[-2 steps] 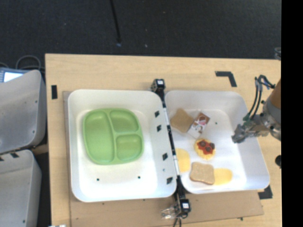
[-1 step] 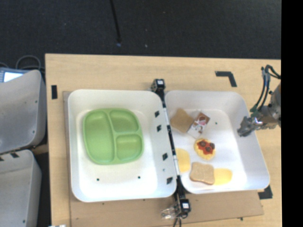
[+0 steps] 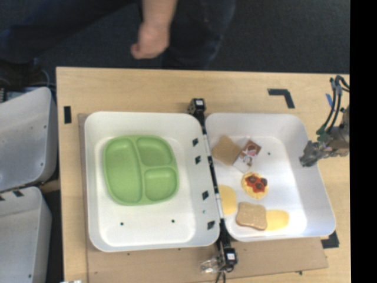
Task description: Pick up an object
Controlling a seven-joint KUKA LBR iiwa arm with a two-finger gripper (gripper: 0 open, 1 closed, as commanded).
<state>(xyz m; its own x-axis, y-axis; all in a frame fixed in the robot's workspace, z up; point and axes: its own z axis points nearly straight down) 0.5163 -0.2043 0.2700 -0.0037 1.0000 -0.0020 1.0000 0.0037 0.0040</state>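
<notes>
The right bin [image 3: 294,128] holds several toy foods: a brown slice [image 3: 226,150], a small red-and-white packet [image 3: 251,150], a round yellow piece with a red topping [image 3: 255,184], a yellow half-disc [image 3: 227,198], a toast slice [image 3: 251,216] and a yellow oval [image 3: 277,219]. My gripper [image 3: 310,155] hangs at the bin's right rim, away from all the food. Its tip looks dark and small, with nothing seen in it.
The left bin [image 3: 94,217] carries a green divided plate [image 3: 141,169]. A person's hand [image 3: 150,40] hovers beyond the bench's far edge. Cables and the wrist [image 3: 336,114] rise along the right side. White chairs [image 3: 20,134] stand at the left.
</notes>
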